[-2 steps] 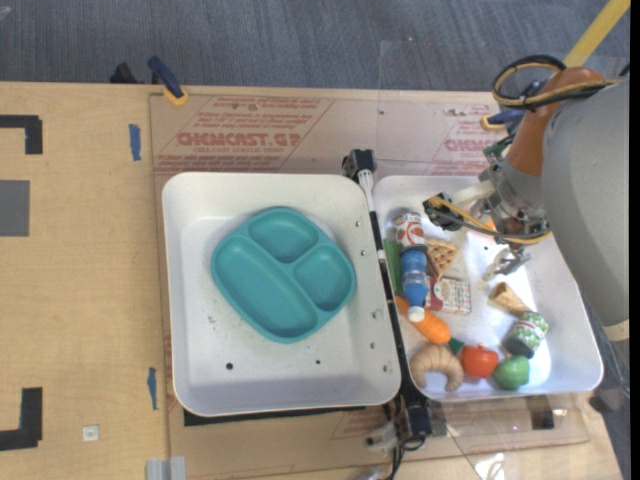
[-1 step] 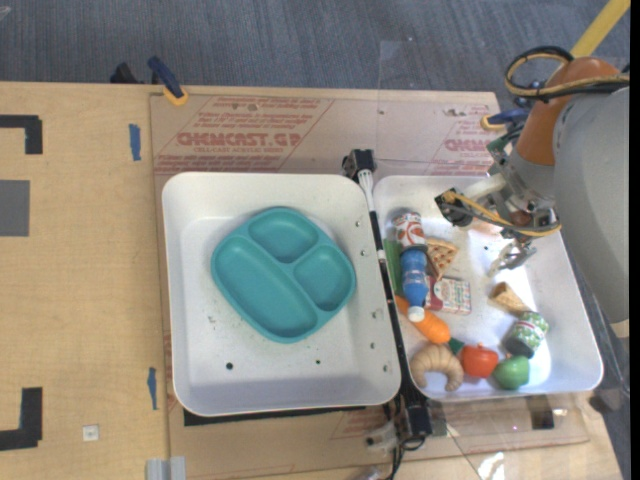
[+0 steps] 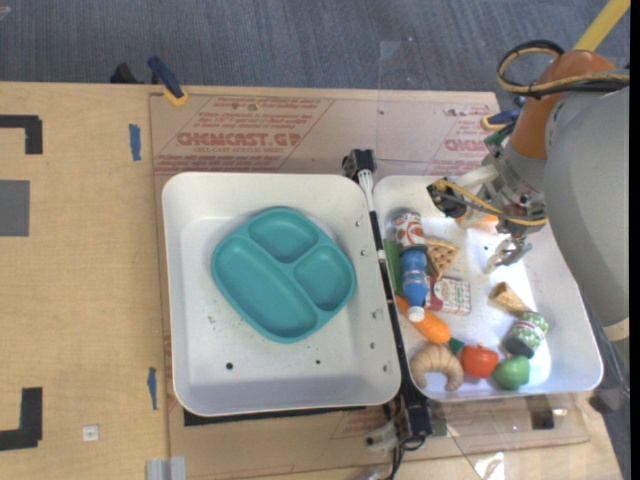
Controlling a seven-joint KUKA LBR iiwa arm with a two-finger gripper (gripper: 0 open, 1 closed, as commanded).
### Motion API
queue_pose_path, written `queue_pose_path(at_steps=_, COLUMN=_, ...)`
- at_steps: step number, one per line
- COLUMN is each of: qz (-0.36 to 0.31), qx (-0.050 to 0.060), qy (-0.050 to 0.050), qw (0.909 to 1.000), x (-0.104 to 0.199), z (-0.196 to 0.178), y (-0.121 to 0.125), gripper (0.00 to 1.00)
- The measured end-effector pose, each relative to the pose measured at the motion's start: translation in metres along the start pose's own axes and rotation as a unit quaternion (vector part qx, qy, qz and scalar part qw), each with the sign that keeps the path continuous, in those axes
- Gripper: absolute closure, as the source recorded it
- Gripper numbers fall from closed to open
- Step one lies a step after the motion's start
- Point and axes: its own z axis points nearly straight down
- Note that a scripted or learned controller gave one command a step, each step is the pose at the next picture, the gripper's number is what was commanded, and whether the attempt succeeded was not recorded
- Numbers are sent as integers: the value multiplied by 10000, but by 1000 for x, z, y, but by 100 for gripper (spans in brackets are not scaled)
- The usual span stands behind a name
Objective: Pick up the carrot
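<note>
carrot point(image 3: 431, 325) lies low in the right bin point(image 3: 570, 298), close to that bin's left wall, orange body with a green end pointing toward the tomato point(image 3: 479, 361). taking the carrot as landmark: croissant point(image 3: 438, 364) just below it, nearly touching; blue bottle point(image 3: 413, 275) just above it, standing along the left wall; small printed packet point(image 3: 452, 295) just above and to its right; green lime-like fruit point(image 3: 512, 371) further right past the tomato. crowded corner.

arm's working end point(image 3: 508, 230) sits well above and to the right of the carrot, near the top of the right bin. jaws: cannot tell whether released or clenched, the metal parts blur together at this angle. nothing seen held between them.

judgement: step in hand is the approach; grasp not yet begun, carrot untouched.

how to do it well, as i read it:
- travel down and left toward the carrot, staying high over the packet and bottle, then descend.
- turn the wrist so the closing line runs across the carrot's short width, not along its length.
- aim for mid-body, away from the croissant side.
- risk: one finger landing on croissant or bottle, or carrot rolling against the bin wall.

left bin point(image 3: 200, 368) holds the teal divided plate point(image 3: 283, 272), well apart from the carrot, no concern.
</note>
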Motion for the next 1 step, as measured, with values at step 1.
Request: queue_pose_path(at_steps=1, qz=27, qx=-56, qy=119, qw=9999, x=-9, z=1, y=17, gripper=0)
